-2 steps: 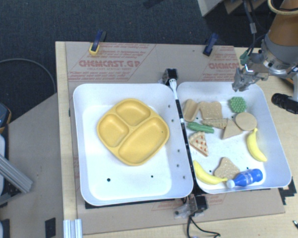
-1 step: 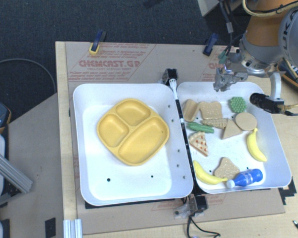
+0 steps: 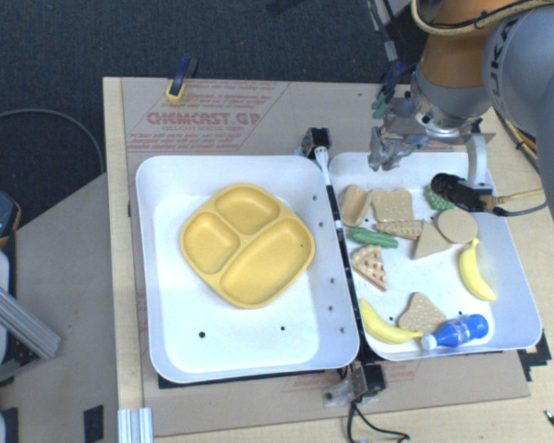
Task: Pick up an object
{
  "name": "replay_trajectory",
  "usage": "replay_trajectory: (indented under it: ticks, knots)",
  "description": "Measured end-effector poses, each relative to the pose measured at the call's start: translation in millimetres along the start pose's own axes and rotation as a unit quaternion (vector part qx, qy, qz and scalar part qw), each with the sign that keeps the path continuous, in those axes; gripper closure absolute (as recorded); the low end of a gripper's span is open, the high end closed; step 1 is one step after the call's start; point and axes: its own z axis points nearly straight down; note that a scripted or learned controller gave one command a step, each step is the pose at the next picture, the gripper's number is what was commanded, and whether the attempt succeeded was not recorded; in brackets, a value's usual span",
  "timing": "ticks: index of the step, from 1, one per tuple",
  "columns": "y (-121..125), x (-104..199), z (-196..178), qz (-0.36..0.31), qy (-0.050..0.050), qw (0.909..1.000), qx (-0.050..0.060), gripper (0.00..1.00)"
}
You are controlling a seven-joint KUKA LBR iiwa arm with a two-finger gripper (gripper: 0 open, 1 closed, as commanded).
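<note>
camera view: gripper (image 3: pixel 389 158) hangs above the far edge of the right bin (image 3: pixel 526 289), holding nothing, fingers set narrow. candidate objects lie below: bread slices (image 3: pixel 392 205), green pod (image 3: pixel 373 238), two bananas (image 3: pixel 475 272), blue bottle (image 3: pixel 459 330).

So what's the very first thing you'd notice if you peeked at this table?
Probably the big yellow plate with three compartments, alone in the left bin. Next, the right bin crowded with toy food: two bananas, bread slices and a blue bottle. Above its far edge hangs the gripper of the grey-and-orange arm.
</note>
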Motion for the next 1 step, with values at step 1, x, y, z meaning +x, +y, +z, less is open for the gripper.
replay_trajectory:
  ticks: [1]
  knots:
    - [1.0, 63.5, -1.4, -0.001, 0.000, 1.0000, -0.001, 1.00]
